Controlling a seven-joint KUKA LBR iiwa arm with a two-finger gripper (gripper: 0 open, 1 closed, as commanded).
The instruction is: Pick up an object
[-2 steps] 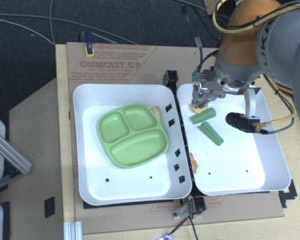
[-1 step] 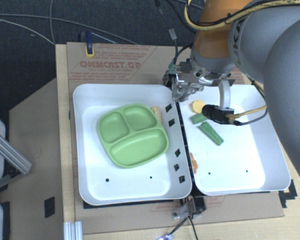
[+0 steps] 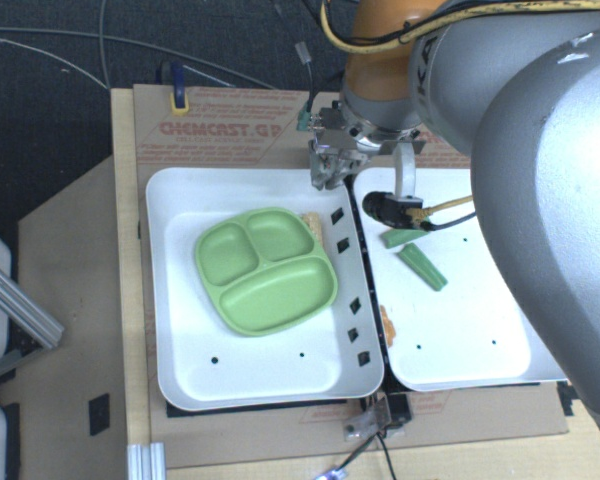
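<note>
Your green divided plate [image 3: 267,270] sitting mid left bin [image 3: 180,298] looks like light, stiff, slick plastic, so pinch a rim or divider ridge, though honestly can't tell if the gripper [image 3: 328,173] is open.

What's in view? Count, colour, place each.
brown board: 1, brown, under bins
left shallow white plastic bin: 1, white, on board
right shallow white plastic bin: 1, white, beside it
green three-compartment plastic plate: 1, green, mid left bin
flat tan piece: 1, tan, at plate's far right edge
green plastic sticks: 2, green, right bin, left half
small orange scrap: 1, orange, right bin's left wall
blue clamp: 1, blue, board's far edge
robot arm: 1, grey, orange band, from right
gripper: 1, metallic, above bins' shared far rim
</note>
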